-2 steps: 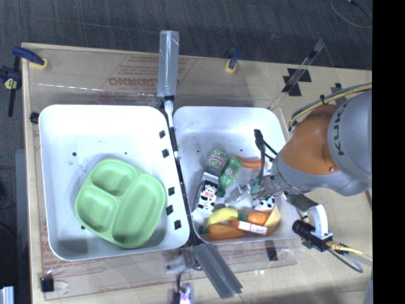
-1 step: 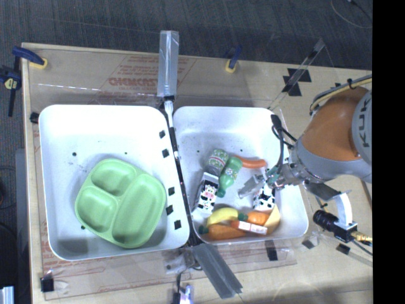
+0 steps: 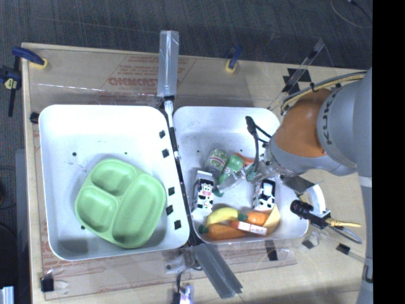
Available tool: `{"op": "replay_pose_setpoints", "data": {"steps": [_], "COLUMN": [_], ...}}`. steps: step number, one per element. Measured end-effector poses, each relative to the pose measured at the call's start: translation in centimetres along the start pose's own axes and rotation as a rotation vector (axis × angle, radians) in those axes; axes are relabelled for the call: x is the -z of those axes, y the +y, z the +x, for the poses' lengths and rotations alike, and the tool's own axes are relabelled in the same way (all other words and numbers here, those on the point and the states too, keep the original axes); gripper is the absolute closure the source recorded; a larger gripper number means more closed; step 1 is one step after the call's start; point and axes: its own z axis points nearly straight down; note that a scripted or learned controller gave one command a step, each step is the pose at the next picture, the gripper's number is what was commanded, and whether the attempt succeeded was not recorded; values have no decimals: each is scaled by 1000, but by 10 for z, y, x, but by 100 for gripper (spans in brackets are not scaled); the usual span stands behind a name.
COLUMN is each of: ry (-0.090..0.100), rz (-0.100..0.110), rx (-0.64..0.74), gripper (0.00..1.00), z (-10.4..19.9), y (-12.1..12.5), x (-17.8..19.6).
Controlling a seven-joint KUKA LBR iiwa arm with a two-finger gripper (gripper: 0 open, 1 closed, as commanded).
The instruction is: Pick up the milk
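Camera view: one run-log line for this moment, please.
end effector: over right bin | milk carton: in bin, just below it | second carton: left | grasp: unconfirmed

A grey robot arm [image 3: 345, 128] with a rounded orange band [image 3: 302, 132] above its wrist reaches in from the right side of the desk, over the right bin [image 3: 190, 122]. It bends downward toward that bin's right half. Its tool [image 3: 258, 170] sits low inside the bin, near the right wall, below the orange band. The fingers are too small and dark to make out clearly.
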Motion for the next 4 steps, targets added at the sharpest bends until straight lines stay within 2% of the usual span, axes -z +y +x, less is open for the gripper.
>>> {"op": "replay_pose_setpoints", "data": {"steps": [1,2,3,4], "ry": [5,8,8,6], "rz": [9,11,10,8], "rx": [20,85,162,305], "gripper": [0,0,0,0], "z": [13,15,-9,0], "y": [-43,-44,31,3], "x": [116,58,34,128]}}
